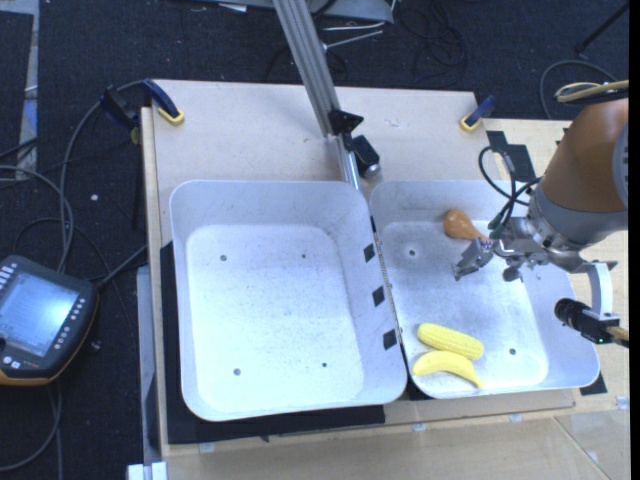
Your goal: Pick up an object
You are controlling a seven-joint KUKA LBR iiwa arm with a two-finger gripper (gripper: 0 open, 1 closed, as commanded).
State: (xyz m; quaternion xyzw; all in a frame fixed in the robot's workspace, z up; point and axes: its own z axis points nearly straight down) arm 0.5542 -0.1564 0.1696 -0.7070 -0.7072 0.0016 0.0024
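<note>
In the right bin [420, 198] lie three objects. A small brown rounded object [461, 225] sits near the bin's far side. A yellow corn cob [451, 340] and a yellow banana [446, 368] lie side by side near the front wall. My gripper [490, 261] hangs over the right bin, just right of and below the brown object, well behind the corn. Its fingers [468, 265] are spread apart with nothing between them.
The left bin [190, 298] stands beside the right one, its shared wall carrying black clips [380, 296]. A slanted metal pole [312, 58] rises behind the bins. A teach pendant [40, 316] lies off the bench at left.
</note>
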